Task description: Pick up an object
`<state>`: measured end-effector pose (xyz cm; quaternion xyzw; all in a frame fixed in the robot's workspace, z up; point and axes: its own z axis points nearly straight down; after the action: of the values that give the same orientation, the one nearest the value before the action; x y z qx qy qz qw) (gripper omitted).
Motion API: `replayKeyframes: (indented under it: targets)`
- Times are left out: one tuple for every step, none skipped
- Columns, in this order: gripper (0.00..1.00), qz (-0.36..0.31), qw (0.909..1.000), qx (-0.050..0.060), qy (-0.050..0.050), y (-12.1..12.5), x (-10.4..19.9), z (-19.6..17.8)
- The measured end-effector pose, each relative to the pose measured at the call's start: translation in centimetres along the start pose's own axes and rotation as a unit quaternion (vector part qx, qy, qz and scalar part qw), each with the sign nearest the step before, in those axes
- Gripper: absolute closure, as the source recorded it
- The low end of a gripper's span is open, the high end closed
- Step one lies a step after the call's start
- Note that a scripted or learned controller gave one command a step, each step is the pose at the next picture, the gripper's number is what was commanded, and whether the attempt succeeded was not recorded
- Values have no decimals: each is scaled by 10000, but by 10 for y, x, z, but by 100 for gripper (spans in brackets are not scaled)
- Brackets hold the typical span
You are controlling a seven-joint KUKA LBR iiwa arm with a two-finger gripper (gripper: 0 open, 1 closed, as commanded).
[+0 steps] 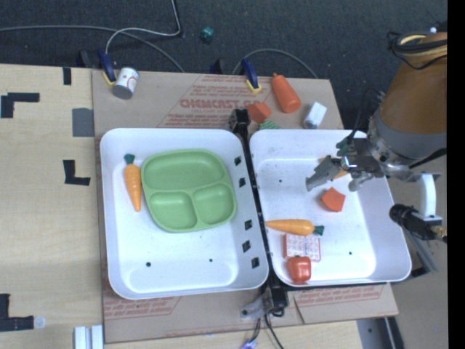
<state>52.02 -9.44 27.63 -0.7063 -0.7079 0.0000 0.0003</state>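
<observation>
Bench (43,217) with 2 white bins (116,253).

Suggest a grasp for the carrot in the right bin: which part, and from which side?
Probably the thick orange middle of the carrot, coming straight down from above. It lies flat on the floor of the right bin, long axis roughly left to right, so the fingers should close across its narrow width. Avoid the green leaf end on its right and the red and white packet just below it.
</observation>
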Motion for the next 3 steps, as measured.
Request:
replayKeyframes:
  targets:
    - [0,8,10000,21,5,-10,-8,159]
    - [0,-3,10000,-68,-3,18,-45,187]
    - [100,2,10000,-49,-21,17,-47,179]
